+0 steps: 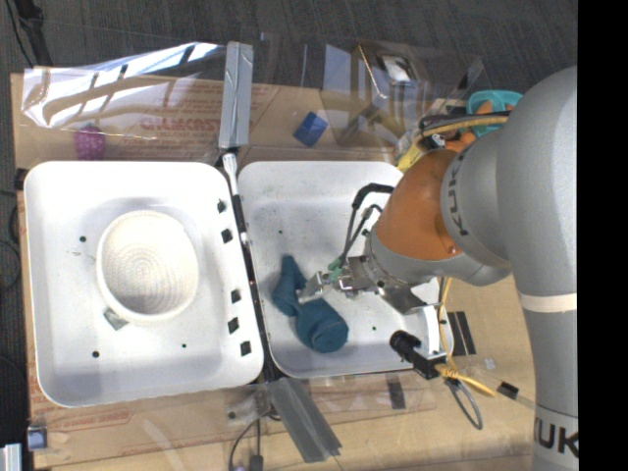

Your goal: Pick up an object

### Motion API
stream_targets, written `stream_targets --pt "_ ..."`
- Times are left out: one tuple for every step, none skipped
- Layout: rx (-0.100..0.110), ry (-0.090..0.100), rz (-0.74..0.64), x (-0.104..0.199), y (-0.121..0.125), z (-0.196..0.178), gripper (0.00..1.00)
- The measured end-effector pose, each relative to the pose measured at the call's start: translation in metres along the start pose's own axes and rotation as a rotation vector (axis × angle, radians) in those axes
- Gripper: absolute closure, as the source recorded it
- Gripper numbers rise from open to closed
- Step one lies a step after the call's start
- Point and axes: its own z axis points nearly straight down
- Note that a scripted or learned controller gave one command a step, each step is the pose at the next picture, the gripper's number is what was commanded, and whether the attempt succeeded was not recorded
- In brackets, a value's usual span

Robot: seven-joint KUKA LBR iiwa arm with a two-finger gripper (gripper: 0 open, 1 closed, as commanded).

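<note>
So the arm's down in the right bin (294,180), gripper (312,289) right on top of the blue cloth thing (312,317) near the front wall. Can't tell how the jaws stand or if they've got anything. Looks like the grab step; next it needs a clean lift

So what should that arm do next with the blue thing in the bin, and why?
Probably ease down a little onto the blue cloth and try to grip it. The gripper sits right at the cloth's middle in the right bin, but I can't see the cloth held, so lifting now would likely bring up nothing.
</note>
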Motion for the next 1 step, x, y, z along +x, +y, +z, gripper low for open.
stream_targets --pt "0.000 0.000 -0.048 0.0347 0.0700 0.0010 0.00"
